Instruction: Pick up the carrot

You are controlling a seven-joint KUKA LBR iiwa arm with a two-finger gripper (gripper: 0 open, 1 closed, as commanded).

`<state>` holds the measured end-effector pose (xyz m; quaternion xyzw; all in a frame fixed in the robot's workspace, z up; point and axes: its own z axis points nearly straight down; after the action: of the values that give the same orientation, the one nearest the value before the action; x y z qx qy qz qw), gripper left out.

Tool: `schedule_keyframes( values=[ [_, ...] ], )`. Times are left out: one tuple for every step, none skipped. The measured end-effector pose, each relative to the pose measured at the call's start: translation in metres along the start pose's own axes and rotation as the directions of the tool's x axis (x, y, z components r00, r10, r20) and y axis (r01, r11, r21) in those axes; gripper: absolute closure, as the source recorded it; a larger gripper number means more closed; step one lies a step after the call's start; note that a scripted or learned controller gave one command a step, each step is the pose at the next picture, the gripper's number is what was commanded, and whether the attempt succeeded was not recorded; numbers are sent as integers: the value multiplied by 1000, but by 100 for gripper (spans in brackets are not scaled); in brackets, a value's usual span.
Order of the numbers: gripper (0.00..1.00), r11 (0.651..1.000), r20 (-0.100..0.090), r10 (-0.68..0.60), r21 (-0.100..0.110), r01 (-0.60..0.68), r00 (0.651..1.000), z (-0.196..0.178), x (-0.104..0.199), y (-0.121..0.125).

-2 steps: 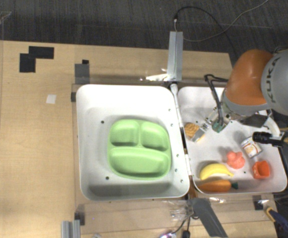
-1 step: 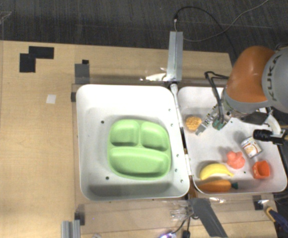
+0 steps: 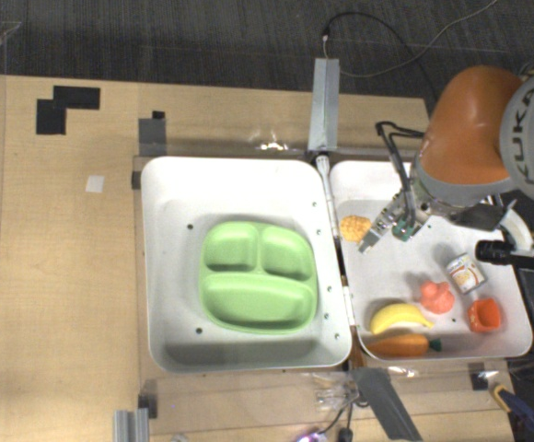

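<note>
The carrot [image 3: 402, 344], orange with a dark green stub at its right end, lies along the front wall of the right bin [image 3: 377, 190], just under a yellow banana [image 3: 399, 318]. My gripper [image 3: 386, 227] hangs in the upper middle of that bin, well behind the carrot, its fingers pointing down and left. The fingers [image 3: 370, 239] stand slightly apart with nothing between them. The fingertips hover next to a small yellow-orange crumbly piece [image 3: 354, 226].
The right bin also holds a pink toy [image 3: 437, 296], a small jar [image 3: 465, 273] and an orange cup [image 3: 484, 316]. A green divided plate [image 3: 256, 275] lies in the left bin [image 3: 170, 247]. A metal divider post [image 3: 324, 109] stands behind the bins.
</note>
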<state>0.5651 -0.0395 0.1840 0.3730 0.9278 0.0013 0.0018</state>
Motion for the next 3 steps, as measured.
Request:
schedule_keyframes(
  values=[
    [100,945,0,326,1,-326,945,-10,-7,21],
    [0,945,0,326,2,-326,945,-10,-7,21],
    [0,925,0,379,2,-379,925,11,-84,-15]
  ],
)
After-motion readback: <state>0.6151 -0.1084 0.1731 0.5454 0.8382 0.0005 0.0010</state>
